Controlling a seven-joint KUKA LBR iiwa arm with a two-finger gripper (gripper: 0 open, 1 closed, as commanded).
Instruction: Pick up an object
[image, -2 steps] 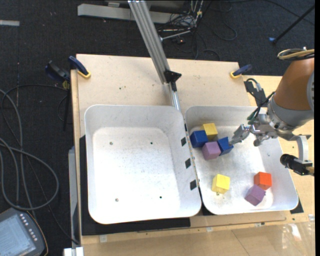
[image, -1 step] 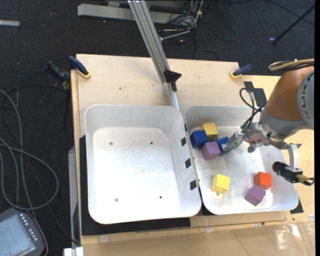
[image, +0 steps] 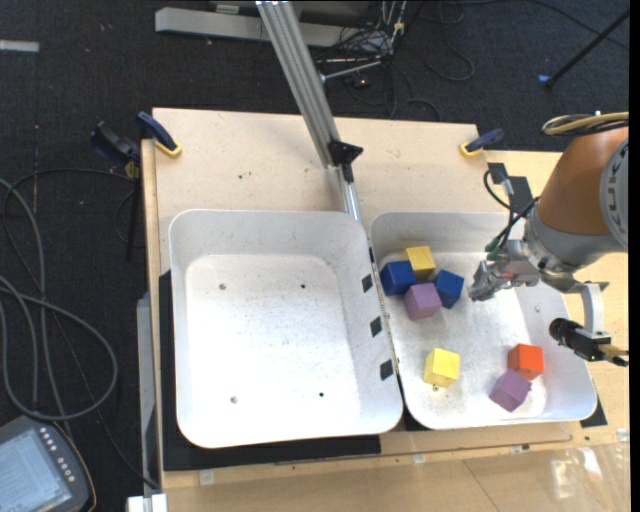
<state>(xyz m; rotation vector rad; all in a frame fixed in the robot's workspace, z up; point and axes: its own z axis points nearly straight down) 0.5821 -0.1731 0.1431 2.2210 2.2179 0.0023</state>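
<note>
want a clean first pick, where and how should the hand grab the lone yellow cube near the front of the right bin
Probably take the yellow foam-like cube from straight above, closing on two opposite side faces. It stands apart from the other blocks in the right white bin, with bare floor around it, so fingers should fit on either side. It sits slightly turned, so the hand would need to rotate to match its faces.

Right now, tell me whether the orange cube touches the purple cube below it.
Cannot tell. In the camera view the orange cube and that purple cube meet corner to corner, with no gap or contact plainly visible.
</note>
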